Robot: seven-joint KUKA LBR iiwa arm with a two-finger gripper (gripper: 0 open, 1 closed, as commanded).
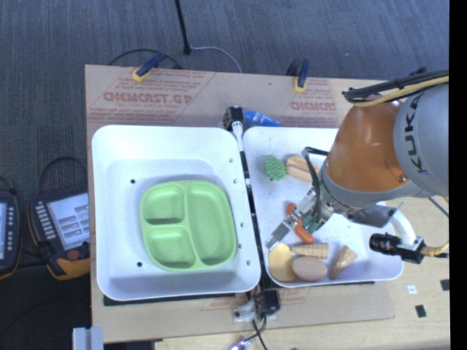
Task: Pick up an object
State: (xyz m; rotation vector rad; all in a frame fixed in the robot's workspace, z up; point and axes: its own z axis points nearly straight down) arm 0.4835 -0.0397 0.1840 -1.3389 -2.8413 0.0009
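Camera view: gripper [298, 223] low in right bin [379, 272] by orange carrot [301, 232]; whether jaws grip it, cannot tell.

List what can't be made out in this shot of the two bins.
- Back right of the shallow white right bin: covered by the grey arm with the orange band in the camera view.
- Claw: too small and blurred to tell what, if anything, it grips; an orange carrot-like piece lies beside it.
- Pale hot-dog-like food: its right end runs under the arm.
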